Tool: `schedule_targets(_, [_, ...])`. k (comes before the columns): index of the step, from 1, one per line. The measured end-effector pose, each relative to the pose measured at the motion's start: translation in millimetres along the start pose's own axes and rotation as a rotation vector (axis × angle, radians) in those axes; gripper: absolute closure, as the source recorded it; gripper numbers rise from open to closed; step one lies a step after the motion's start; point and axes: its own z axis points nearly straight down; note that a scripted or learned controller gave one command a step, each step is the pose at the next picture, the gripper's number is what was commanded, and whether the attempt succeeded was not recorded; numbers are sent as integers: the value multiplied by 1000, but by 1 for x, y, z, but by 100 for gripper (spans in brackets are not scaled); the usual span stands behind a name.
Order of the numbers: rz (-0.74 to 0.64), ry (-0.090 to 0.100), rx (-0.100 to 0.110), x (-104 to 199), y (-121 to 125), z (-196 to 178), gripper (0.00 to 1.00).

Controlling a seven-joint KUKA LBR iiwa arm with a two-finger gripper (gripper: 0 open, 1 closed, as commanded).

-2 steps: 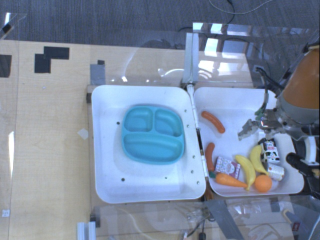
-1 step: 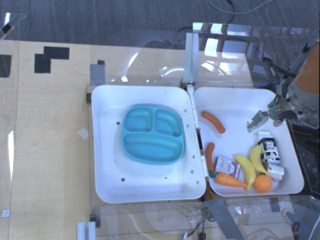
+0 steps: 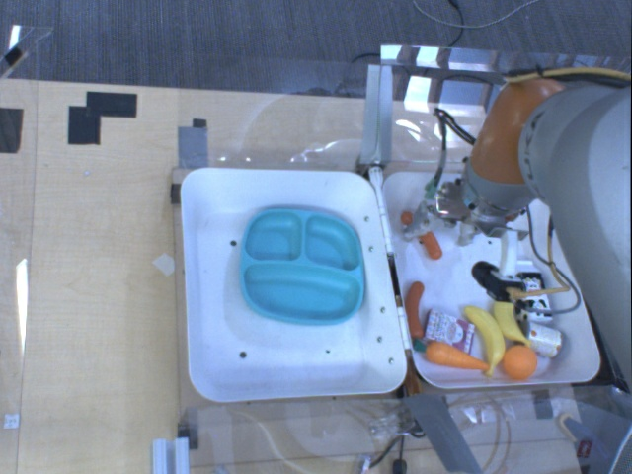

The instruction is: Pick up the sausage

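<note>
One sausage (image 3: pixel 414 308), two bananas (image 3: pixel 497 330), one carrot (image 3: pixel 454 356), possibly one orange (image 3: pixel 519 361).

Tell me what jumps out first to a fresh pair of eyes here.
The blue divided plate in the middle of the left bin. Then the heap of toy food in the right bin: a sausage by its left wall, with a carrot, banana and orange along the front.

Reddish-brown sausage (image 3: pixel 414 307), blue plate (image 3: pixel 302 266), yellow banana (image 3: pixel 486 332), orange carrot (image 3: pixel 454 356), white bins (image 3: pixel 212 363).
</note>
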Motion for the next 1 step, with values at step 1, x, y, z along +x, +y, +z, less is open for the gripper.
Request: schedule_targets(1, [-333,0,-1,49,-15,-100,0])
